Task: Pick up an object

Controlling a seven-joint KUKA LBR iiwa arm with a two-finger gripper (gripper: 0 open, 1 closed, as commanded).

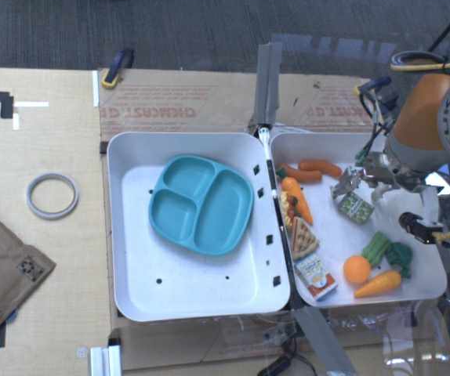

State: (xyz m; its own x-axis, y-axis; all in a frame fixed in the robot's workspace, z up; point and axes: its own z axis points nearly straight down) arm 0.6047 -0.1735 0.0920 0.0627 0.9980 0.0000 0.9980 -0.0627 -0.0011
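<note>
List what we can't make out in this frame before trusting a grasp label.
- Tool, camera view: fingers too small and cluttered among cables to read as open or closed.
- Green packet: contact with the tool is unclear; print too small to read.
- Arm: cut off by the right edge.
- Cardboard box: cut off by the left edge.

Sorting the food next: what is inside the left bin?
The left bin holds a teal divided plate. Whatever the plate covers cannot be seen.

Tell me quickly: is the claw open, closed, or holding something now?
Claw: over the right bin, at a green packet; open or closed cannot be told.
</note>
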